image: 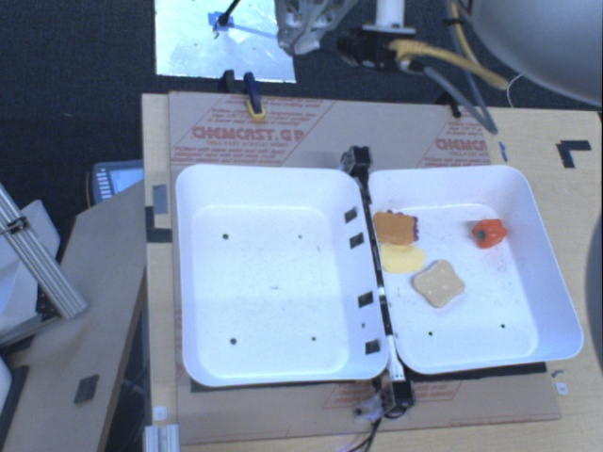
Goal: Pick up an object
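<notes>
The right bin (542, 295) holds several small objects. An orange-brown piece with a purple edge (396, 227) lies by the bin's left wall. A flat yellow piece (402, 259) is just below it, and a beige bread slice (438, 283) sits lower right of that. A red-orange object (488, 234) rests apart, toward the right wall. My gripper (306, 22) hangs high at the top of the view, beyond the far edge of the bench and well away from both bins. Nothing is seen in it.
The left bin (264, 281) stands beside the right one, joined by a black clip strip (363, 243). A blue and yellow clamp (252, 97) grips the board's far edge. A shiny sheet (212, 26) lies behind. An aluminium rail (38, 257) leans at the left.
</notes>
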Available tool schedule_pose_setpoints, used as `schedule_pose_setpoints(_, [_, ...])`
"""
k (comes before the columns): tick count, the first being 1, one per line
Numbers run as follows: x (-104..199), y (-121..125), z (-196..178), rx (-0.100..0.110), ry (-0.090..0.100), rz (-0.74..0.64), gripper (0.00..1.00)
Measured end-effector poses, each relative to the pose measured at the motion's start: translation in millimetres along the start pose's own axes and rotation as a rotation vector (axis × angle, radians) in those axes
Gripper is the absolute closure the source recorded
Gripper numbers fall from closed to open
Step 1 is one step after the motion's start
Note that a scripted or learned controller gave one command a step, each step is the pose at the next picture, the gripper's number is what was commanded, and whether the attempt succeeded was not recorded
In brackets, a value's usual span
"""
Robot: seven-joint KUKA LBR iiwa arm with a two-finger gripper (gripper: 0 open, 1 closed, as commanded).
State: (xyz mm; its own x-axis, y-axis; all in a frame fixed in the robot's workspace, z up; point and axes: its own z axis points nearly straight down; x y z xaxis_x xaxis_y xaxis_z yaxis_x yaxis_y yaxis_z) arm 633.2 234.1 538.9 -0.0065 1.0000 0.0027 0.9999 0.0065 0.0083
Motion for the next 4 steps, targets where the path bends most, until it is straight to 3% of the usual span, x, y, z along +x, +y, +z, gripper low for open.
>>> schedule_pose_setpoints(1, [-1, 36, 4, 0.004, -0.002, 0.006, 1.00])
schedule_pose_setpoints(2, [0, 35, 4, 0.007, -0.002, 0.004, 0.00])
schedule_pose_setpoints(3, [0, 35, -8, 0.004, -0.001, 0.000, 1.00])
schedule_pose_setpoints(4, [0, 35, -7, 0.005, -0.001, -0.001, 0.00])
